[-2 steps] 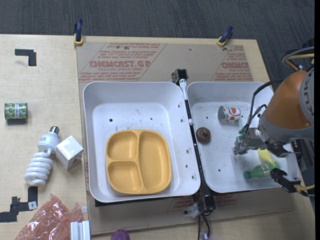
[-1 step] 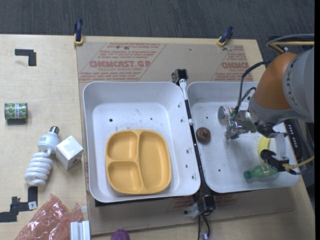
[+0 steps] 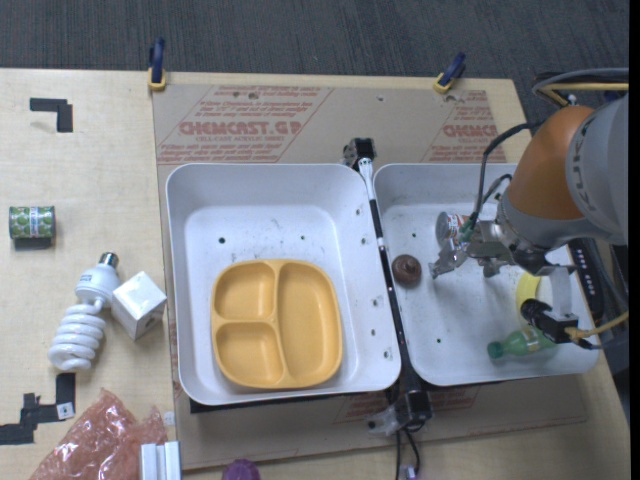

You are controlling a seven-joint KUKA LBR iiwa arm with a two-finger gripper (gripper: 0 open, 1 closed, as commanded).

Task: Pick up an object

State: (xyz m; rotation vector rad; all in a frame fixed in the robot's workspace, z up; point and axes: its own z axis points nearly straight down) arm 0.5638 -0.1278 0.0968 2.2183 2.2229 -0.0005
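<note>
step: you're in the approach, nothing lifted yet. the pincer [image 3: 447,248] hangs low over the right bin [image 3: 440,353], upper middle of it, arm [image 3: 565,183] reaching in from the right.
pincer state: can't tell how it's set, metal parts blur together from this angle. nothing visible between them, so don't count a grasp.
nearest target: small brown round object [image 3: 406,268] on the right bin floor, just left of the pincer, close to the divider [image 3: 378,243] between the bins. looks apart from the pincer tip, not touching.
other targets: green bottle [image 3: 518,345] lying on its side near the front right corner of the same bin; yellow object [image 3: 527,290] beside it, partly hidden by the arm's hardware, can't say what it is.
left bin: yellow divided plate [image 3: 277,323] lies flat in the left bin [image 3: 195,218], three compartments, well apart from the pincer.
next move: judgement only, you'd shift left and down onto the brown object, then close. it's small and round, likely to roll or slip out.
edges: brown object sits near the left wall of the right bin, so little room on that side for a finger. watch the wall and the black clip [image 3: 360,151] at the top of the divider.
open room: middle floor of the right bin is bare, good space to move. front right corner is crowded by bottle, yellow object and cables [image 3: 590,323].
off-bin stuff: bulb [image 3: 82,318], white cube [image 3: 139,303], small green can [image 3: 31,223] on the surface to the left, well out of play.
</note>
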